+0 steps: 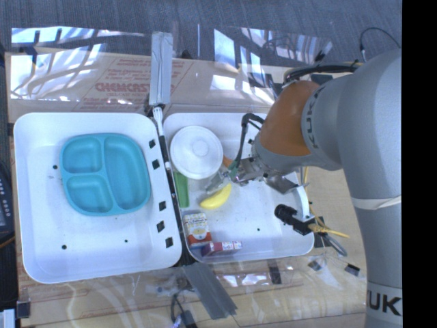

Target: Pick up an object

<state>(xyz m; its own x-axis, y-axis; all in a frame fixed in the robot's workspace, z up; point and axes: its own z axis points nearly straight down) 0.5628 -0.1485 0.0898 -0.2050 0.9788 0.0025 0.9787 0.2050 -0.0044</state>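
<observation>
Gripper (pixel 231 176) just above banana (pixel 216 197), beside white lid (pixel 196 152).

Grey ribbed carpet (pixel 136 5) is seen along the top, behind the bench. The bench top (pixel 89 80) is covered with a glossy clear sheet, streaked by bright window-like reflections (pixel 61 39) at its far-left corner and far edge. Red print is visible under the sheet. Grey tape strips (pixel 162 63) are laid across it.

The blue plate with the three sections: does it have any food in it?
Empty. The blue plate lies flat in the left bin, and all three sections show bare blue bottoms.
</observation>
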